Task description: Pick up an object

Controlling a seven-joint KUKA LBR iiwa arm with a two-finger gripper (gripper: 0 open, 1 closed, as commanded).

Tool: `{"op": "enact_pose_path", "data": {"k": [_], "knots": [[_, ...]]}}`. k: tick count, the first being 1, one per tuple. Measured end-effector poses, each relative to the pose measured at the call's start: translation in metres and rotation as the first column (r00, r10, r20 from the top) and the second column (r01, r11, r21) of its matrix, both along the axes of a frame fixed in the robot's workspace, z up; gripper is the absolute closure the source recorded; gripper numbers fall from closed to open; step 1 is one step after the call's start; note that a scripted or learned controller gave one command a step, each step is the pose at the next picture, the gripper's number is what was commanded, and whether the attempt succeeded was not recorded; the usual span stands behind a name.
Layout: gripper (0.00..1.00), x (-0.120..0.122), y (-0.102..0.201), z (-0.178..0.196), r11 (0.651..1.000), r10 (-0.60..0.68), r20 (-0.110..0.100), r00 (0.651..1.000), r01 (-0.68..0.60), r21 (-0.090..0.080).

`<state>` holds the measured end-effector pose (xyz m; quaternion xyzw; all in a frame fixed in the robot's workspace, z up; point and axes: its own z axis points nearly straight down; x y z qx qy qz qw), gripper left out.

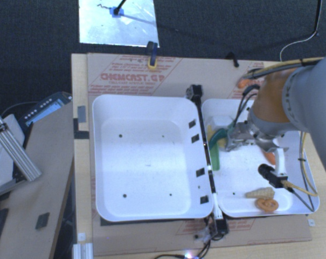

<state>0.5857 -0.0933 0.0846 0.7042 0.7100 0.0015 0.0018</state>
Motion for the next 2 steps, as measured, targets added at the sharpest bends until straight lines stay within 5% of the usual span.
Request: {"op": "enact_pose_path", "data": {"k": [1, 2], "knots": [[1.00, 0.032, 0.021, 0.114, 1.000, 0.000, 0.011, 1.000, 0.000, 0.000], [1.00, 0.016, 0.022, 0.299, 1.000, -0.003, 0.015, 1.000, 0.003, -0.001]]}}
